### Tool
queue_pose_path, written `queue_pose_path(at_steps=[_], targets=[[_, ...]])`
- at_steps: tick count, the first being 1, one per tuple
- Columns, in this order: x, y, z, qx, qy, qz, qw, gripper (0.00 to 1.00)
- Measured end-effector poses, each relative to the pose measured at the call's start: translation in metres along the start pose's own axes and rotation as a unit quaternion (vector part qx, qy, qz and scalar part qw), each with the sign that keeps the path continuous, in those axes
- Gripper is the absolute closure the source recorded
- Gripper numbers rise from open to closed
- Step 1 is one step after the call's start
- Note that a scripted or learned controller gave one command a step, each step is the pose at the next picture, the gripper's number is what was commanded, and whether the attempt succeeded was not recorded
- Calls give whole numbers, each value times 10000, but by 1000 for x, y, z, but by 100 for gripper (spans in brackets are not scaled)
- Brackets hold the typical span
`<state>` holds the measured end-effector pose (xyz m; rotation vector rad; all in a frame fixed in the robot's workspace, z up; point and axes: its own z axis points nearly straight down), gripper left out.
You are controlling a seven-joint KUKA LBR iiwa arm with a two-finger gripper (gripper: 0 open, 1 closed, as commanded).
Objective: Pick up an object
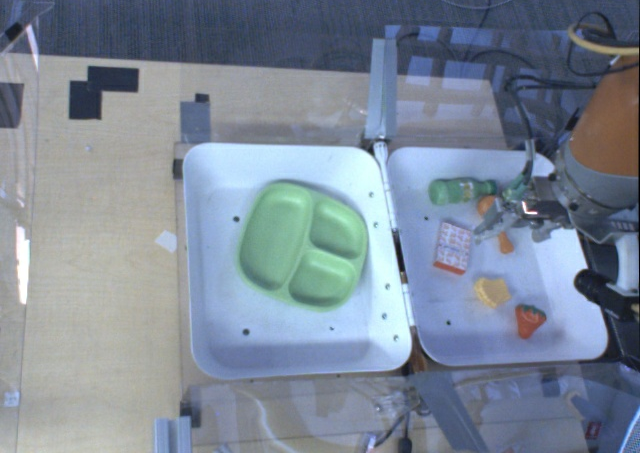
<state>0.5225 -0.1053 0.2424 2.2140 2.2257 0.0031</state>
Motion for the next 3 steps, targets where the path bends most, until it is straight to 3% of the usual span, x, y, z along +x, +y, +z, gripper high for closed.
queue_pose_path(at_steps=[1, 2, 3], targets=[[12, 25, 150, -3, 2, 749, 9972, 0], [12, 26, 139, -9, 7, 750, 9972, 100], [48, 92, 57, -6, 0, 1308, 9914, 100]])
